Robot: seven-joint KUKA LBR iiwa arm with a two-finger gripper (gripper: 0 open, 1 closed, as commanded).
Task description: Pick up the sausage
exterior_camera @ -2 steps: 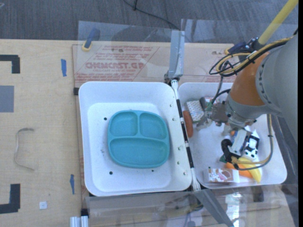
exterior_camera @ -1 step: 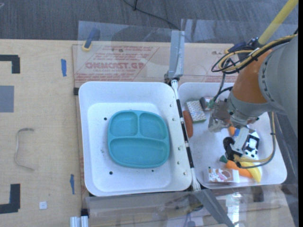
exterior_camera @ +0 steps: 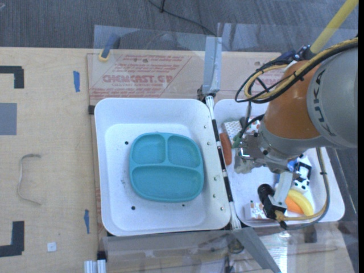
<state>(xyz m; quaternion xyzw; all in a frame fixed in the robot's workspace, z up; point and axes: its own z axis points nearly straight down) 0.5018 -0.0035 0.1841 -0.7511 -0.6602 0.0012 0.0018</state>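
Observation:
The sausage (exterior_camera: 226, 147) is a reddish-orange stick lying lengthwise against the left wall of the right bin (exterior_camera: 335, 209). My gripper (exterior_camera: 244, 159) hangs low over that bin, just to the right of the sausage, with its grey metal body close beside it. The grey arm with its orange band covers most of the bin's middle and hides the space under the gripper. Nothing shows as held.
The left bin (exterior_camera: 114, 129) bears a teal divided plate (exterior_camera: 166, 167). In the right bin lie a yellow-orange toy fruit (exterior_camera: 300, 204), a white-and-blue item (exterior_camera: 301, 172), a small printed packet (exterior_camera: 256, 210) and a white-green item (exterior_camera: 232, 127) above the sausage.

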